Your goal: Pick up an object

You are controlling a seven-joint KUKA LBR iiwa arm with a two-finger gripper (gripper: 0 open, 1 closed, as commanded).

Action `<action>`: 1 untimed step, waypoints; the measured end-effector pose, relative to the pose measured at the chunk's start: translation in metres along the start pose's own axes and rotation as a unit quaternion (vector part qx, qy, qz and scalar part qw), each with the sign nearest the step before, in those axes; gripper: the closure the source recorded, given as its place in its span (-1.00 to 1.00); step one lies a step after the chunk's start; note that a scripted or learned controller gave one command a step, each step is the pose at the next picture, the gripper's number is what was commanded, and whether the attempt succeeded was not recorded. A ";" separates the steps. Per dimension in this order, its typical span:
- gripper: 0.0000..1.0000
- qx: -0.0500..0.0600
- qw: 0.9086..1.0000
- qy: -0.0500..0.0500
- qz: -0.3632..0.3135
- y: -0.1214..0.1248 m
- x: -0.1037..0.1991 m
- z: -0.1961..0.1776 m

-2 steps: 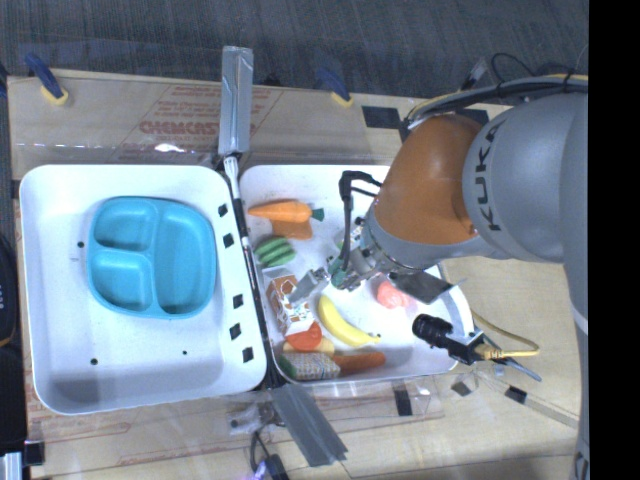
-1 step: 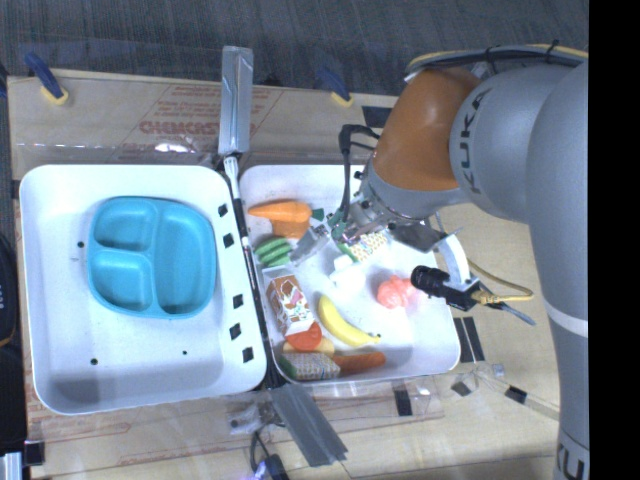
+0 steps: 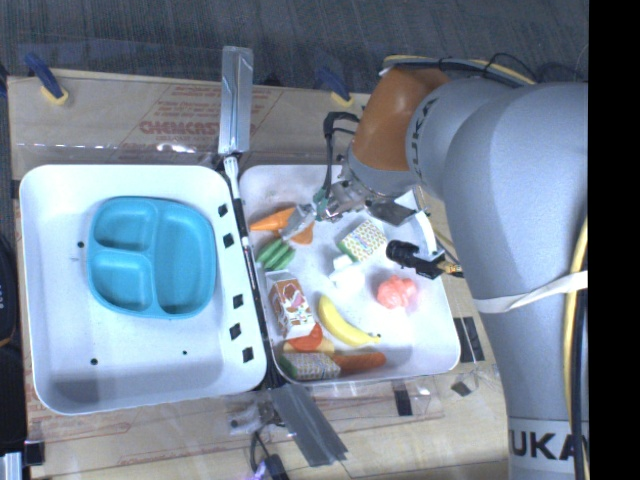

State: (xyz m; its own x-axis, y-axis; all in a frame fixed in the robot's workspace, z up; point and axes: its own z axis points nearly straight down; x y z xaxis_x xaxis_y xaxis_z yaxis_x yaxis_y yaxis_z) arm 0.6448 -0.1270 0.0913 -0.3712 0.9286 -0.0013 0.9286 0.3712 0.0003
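Where claw (image 3: 318,206) hovers, tapered orange carrot (image 3: 272,220)

**Count by kind**

I count two bins: the left bin (image 3: 40,268) and the right bin (image 3: 440,343). In the left I see one blue tray (image 3: 152,255). In the right I count one banana (image 3: 343,325), one carrot (image 3: 272,220), one pink item (image 3: 397,291), one patterned box (image 3: 362,238), one carton (image 3: 291,308) and one green vegetable (image 3: 275,254). One arm (image 3: 500,178) reaches in.
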 end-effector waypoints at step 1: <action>-1.00 0.002 1.000 0.001 -0.005 -0.003 0.012 0.001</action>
State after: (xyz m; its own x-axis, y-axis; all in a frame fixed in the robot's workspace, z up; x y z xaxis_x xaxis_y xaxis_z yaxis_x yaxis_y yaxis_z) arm 0.6376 -0.1165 0.0903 -0.3806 0.9247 0.0013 0.9247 0.3806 -0.0030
